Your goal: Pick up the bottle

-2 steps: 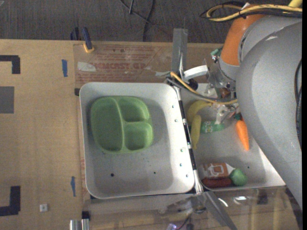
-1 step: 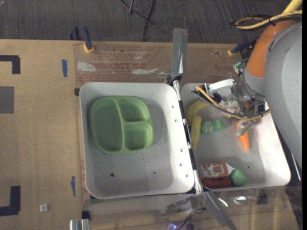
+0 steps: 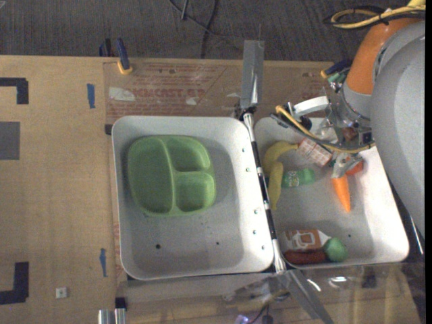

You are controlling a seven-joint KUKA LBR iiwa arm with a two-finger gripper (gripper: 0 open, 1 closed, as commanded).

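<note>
**Inspector A:** We start at the gripper (image 3: 343, 162). It hangs over the upper part of the right bin (image 3: 378, 248), under the grey arm (image 3: 398, 113) with its orange band (image 3: 368, 59). We cannot tell from this view how it stands; cables and the wrist housing crowd that spot.

**Inspector B:** Agreed. We see nothing clearly held there. Just beside the tool lies a carrot (image 3: 342, 189), pointing toward the lower edge of the bin, its top end close under the gripper.

**Inspector A:** And the bottle (image 3: 297, 177)?

**Inspector B:** We record it lying on its side on the floor of the right bin, left of the carrot, with a green cap end and a pale label. It touches or nearly touches a banana (image 3: 275, 171) that curves along the bin's left wall. A small printed packet (image 3: 314, 152) sits above the bottle, near the gripper.

**Inspector A:** Further out, at the lower end of the same bin, we note a carton (image 3: 304, 238), a red item (image 3: 304, 256) below it, and a green round fruit (image 3: 335, 250) just beside both.

**Inspector B:** The left bin (image 3: 135, 248) holds a green divided plate (image 3: 171, 175), lying flat in its upper half. Both bins rest on a brown bench (image 3: 54, 201) marked with blue tape (image 3: 90, 95).
</note>
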